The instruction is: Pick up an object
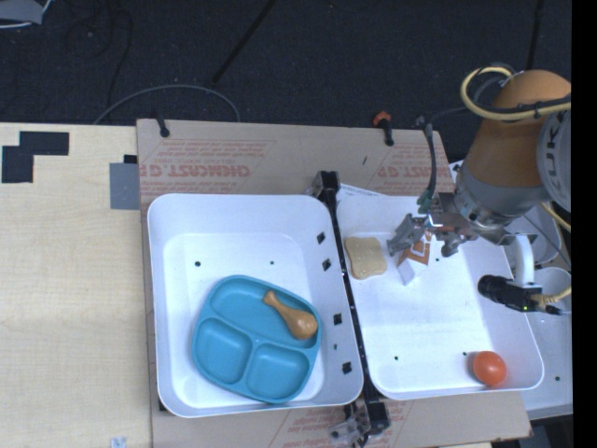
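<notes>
My gripper (417,241) hangs over the upper part of the right bin (438,381). Its grey fingers look spread, with a small orange-and-white item (420,250) showing right at the tips. Whether that item is actually pinched or merely lies beneath them, I cannot tell from this slanted look. Just beside it, toward the divider, lies a tan slice of bread (366,257), flat on the bin floor. Well apart, in the near right corner of the same bin, sits an orange ball (489,368). In the left bin (173,241) a blue divided tray (238,362) carries a toy drumstick (291,315) laid across its top compartment.

As I judge it, the step in hand is closing on the small item under me. To do that well I should centre both fingers either side of it, settle low enough that the tips reach past its top edge, squeeze fully, and then lift straight up, keeping clear of the bread so it is not dragged along
</notes>
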{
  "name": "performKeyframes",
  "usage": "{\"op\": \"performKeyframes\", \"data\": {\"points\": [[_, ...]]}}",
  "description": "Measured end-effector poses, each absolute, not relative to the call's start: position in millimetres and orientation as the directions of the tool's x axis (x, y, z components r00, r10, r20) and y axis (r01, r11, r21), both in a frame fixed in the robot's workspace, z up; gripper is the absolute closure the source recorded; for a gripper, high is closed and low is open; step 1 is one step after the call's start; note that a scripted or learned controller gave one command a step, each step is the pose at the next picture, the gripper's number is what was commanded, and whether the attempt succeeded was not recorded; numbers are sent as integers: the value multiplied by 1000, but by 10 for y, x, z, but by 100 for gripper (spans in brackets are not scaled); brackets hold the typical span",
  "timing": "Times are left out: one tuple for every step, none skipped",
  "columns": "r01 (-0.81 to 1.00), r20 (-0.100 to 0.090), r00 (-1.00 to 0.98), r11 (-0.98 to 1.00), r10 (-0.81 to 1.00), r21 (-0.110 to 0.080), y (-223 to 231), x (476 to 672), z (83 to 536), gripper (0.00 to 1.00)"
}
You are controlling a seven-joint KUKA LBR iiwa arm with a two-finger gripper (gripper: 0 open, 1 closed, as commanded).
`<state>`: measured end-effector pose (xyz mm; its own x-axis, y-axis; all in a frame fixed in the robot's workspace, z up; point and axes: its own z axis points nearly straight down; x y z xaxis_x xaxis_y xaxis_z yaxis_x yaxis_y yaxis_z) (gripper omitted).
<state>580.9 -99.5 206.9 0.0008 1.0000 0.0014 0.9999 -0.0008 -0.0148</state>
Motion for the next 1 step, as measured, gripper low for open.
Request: {"op": "performKeyframes", "data": {"points": [[1000, 1, -1, 1, 1000, -4, -995, 5835, 2132, 0]]}}
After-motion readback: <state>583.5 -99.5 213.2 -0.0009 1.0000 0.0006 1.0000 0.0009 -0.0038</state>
